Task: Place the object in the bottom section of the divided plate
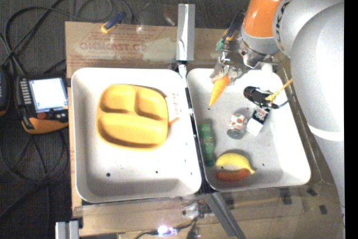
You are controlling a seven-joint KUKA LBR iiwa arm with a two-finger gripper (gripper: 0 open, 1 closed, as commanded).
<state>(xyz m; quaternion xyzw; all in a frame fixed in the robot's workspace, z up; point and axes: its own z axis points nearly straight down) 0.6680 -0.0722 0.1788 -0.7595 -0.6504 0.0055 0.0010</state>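
A yellow divided plate [133, 116] lies in the left bin [89, 176], with two small sections at the back and one wide section at the front. My gripper [226, 71] hangs over the back left corner of the right bin [291, 170]. It is shut on the thick end of an orange carrot [217, 89], which points down and to the left, lifted off the bin floor. The carrot is to the right of the plate, across the wall between the bins.
The right bin holds a green object [207, 143] by its left wall, a small patterned can [237, 125], a white block [254, 126], a yellow banana [235, 161] and a red item [232, 175]. A small orange piece [174, 118] lies by the plate's right edge.
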